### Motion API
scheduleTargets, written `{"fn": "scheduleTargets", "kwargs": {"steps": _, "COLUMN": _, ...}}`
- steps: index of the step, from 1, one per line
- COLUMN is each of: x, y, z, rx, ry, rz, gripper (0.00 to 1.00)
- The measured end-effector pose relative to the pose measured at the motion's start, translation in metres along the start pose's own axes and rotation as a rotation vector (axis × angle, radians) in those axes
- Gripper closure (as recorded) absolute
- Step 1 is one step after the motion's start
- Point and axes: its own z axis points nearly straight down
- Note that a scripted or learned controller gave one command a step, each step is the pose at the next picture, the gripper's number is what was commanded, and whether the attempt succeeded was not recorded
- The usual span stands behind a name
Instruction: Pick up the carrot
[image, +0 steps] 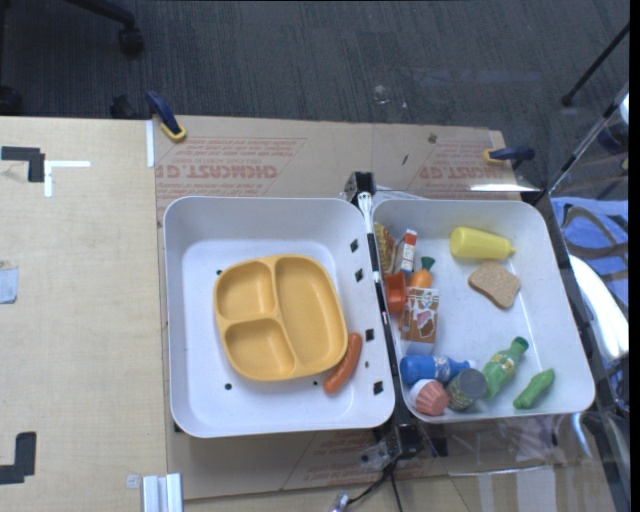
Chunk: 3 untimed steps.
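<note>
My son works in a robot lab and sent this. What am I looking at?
One fixed camera looks down at a slant on two shallow white bins. The robot arm works from the right side. The left bin holds a yellow divided plate with a toy sausage beside it. The right bin holds toy food: a bread slice, a green bottle and, near the dividing wall, what looks like the carrot to pick up, orange with a green top.

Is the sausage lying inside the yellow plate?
No, the sausage lies on the left bin's floor, against the yellow plate's lower right edge.
</note>
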Motion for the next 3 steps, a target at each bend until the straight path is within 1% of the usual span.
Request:
{"fn": "scheduleTargets", "kwargs": {"steps": 1, "x": -0.0001, "y": 0.0002, "z": 0.0, "rx": 0.0, "ry": 0.0, "rz": 0.0, "gripper": 0.0}}
{"fn": "scheduleTargets", "kwargs": {"steps": 2, "x": -0.003, "y": -0.0004, "z": -0.0095, "rx": 0.002, "ry": -0.007, "rz": -0.001, "gripper": 1.0}}
{"fn": "scheduleTargets", "kwargs": {"steps": 3, "x": -0.0031, "y": -0.0002, "z": -0.0095, "rx": 0.002, "ry": -0.006, "rz": -0.002, "gripper": 0.0}}
